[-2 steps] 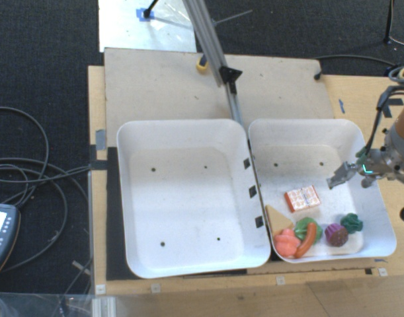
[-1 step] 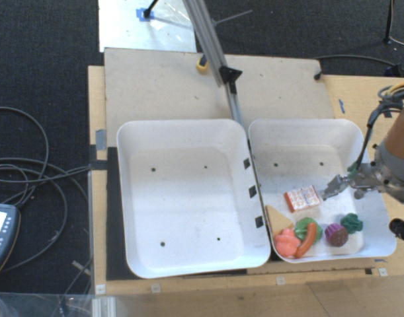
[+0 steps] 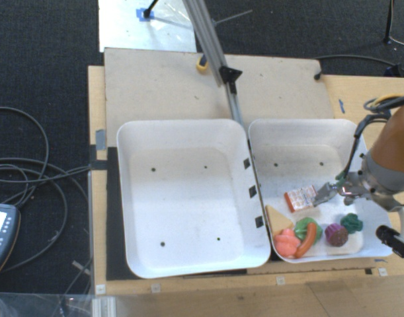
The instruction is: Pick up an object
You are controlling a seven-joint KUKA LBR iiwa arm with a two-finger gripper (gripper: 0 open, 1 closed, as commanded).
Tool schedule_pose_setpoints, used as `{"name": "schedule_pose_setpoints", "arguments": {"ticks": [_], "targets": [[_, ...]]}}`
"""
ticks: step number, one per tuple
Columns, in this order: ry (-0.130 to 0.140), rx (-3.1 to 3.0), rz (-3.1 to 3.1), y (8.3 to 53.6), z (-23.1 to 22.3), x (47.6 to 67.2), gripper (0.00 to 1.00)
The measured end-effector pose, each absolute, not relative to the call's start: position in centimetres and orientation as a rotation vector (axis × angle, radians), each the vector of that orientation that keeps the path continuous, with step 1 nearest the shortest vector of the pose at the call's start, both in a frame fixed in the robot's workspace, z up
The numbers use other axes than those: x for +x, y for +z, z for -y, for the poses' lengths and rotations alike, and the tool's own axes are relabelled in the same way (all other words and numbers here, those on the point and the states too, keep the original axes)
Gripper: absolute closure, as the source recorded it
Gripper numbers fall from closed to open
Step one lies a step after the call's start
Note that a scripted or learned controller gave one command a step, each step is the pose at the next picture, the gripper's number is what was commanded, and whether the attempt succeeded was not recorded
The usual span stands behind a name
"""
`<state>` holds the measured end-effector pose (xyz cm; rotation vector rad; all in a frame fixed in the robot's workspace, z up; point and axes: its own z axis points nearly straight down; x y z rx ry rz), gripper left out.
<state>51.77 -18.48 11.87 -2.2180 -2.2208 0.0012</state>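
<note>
My gripper (image 3: 326,193) hangs low over the right bin (image 3: 301,144), reaching in from the right edge. Its tip is right beside a small red and white carton (image 3: 299,199) lying on the bin floor; whether they touch is unclear. Toy food crowds the front of that bin: a yellow wedge (image 3: 276,216), a pink-orange piece (image 3: 287,242), a green piece (image 3: 303,226), an orange carrot (image 3: 308,238), a purple vegetable (image 3: 336,235) and a dark green broccoli (image 3: 351,222).
The left bin (image 3: 132,177) lies next to the right one, sharing a raised middle wall (image 3: 251,183). A grey pole (image 3: 208,32) slants in from the top. Cables and a pendant (image 3: 0,233) lie on the floor at left.
</note>
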Motion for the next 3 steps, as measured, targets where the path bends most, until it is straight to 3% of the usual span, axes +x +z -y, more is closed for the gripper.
{"name": "schedule_pose_setpoints", "arguments": {"ticks": [1,2,3], "targets": [[-0.007,-2.218,2.222,9.3,18.4,52.0,0.00],[-0.010,-2.221,2.227,10.5,18.5,52.1,1.00],[-0.004,-2.222,2.229,15.2,18.4,51.5,1.00]]}}
